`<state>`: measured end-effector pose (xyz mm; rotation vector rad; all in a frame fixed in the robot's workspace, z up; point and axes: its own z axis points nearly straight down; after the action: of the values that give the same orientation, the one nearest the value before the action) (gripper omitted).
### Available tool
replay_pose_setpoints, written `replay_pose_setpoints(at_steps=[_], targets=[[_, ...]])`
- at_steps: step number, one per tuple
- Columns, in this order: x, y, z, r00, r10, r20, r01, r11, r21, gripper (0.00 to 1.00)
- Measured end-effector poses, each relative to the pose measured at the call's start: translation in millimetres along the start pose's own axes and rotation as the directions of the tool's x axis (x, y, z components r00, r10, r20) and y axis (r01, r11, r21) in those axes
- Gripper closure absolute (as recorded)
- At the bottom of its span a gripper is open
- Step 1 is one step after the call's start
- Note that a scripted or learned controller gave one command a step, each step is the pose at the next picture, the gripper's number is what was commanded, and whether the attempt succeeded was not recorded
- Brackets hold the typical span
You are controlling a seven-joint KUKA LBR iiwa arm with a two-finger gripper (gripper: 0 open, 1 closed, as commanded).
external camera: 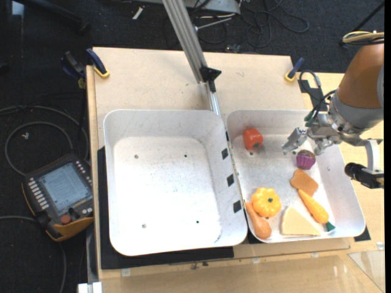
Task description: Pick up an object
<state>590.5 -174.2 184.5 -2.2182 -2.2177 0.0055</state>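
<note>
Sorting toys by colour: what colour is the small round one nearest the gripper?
Purple, clearest in the camera view, right bin.

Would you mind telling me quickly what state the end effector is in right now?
End effector: open, holding nothing; it hangs in the right bin, just above the purple onion-like toy.

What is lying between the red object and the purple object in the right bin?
In the camera view, the end effector hangs over the stretch between the red object and the purple object; below it is bare white floor of the right bin.
</note>
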Motion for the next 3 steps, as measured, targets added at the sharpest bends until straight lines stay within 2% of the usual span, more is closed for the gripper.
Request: replay_pose_setpoints(at_steps=[2, 3], targets=[[7.4, 0.4, 91.7, 1.000, 0.000, 0.001, 0.000, 1.000, -0.004, 0.00], [7.0, 1.3, 78.9, 1.000, 0.001, 0.002, -0.001, 1.000, -0.008, 1.00]])
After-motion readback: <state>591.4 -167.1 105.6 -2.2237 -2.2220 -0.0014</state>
